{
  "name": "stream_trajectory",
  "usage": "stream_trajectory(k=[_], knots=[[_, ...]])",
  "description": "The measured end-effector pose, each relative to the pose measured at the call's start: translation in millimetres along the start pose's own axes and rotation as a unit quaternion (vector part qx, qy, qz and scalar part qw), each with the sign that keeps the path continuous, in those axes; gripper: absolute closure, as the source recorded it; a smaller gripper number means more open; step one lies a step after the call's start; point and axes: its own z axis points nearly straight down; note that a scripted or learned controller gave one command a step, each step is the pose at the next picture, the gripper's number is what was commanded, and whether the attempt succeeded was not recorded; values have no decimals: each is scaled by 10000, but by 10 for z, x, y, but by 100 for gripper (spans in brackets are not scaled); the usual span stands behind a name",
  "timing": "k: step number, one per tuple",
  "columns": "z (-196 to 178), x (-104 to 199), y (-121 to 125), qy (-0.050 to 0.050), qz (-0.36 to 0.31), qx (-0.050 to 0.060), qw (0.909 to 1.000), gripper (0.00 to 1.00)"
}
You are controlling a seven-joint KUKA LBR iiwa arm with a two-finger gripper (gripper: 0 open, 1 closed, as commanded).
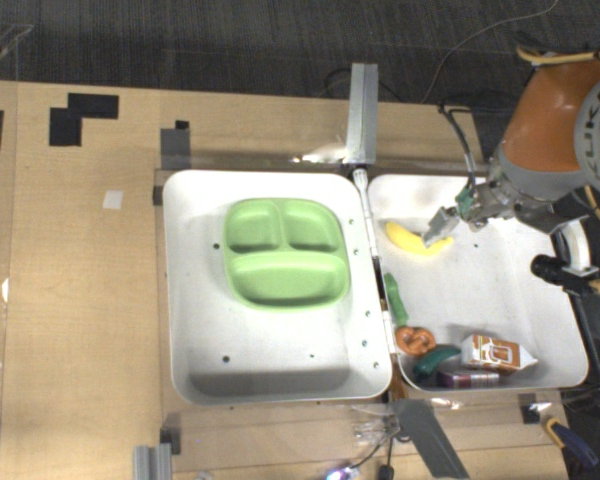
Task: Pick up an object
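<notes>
Right bin point(540, 298), pincer point(438, 230) touching banana point(416, 242)

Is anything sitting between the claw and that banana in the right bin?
Nothing visible. The claw hangs right at the banana, at its right end, near the top left of the right bin. The other items lie along the bin's lower edge, apart from it.
</notes>
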Motion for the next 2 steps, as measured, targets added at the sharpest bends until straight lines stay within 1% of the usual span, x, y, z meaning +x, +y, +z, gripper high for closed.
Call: stream_trajectory(k=[1, 2], knots=[[726, -107, 414, -9, -259, -20, 9997, 0], [822, 58, 187, -22, -125, -44, 9999, 0]])
